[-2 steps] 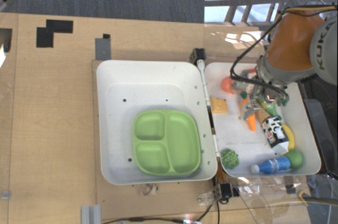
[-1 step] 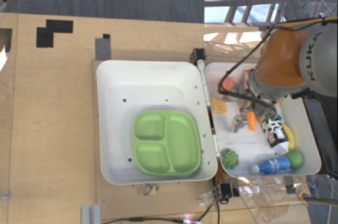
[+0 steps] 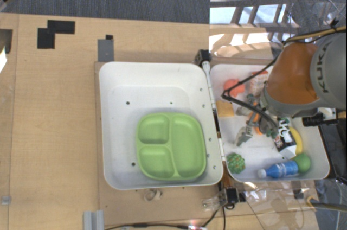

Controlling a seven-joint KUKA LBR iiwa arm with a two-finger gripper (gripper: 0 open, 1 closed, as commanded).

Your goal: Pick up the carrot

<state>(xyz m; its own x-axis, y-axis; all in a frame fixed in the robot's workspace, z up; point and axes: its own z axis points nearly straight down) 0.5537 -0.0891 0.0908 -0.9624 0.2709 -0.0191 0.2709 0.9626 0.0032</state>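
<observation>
An orange-red piece (image 3: 231, 85) lies at the far left of the right bin (image 3: 323, 169); I cannot tell whether it is the carrot. Small orange bits (image 3: 260, 114) show right beside the gripper, mostly hidden by it. My gripper (image 3: 250, 132) hangs low over the middle of the right bin, pointing down and to the left, below the arm's orange band (image 3: 290, 74). The arm covers much of the bin's far right part.
The left bin (image 3: 116, 82) holds a green divided plate (image 3: 171, 146). In the right bin's near part lie a green spiky ball (image 3: 235, 161), a blue bottle (image 3: 279, 170), a green round fruit (image 3: 302, 163), a yellow banana (image 3: 296, 140) and a black-and-white item (image 3: 282, 134).
</observation>
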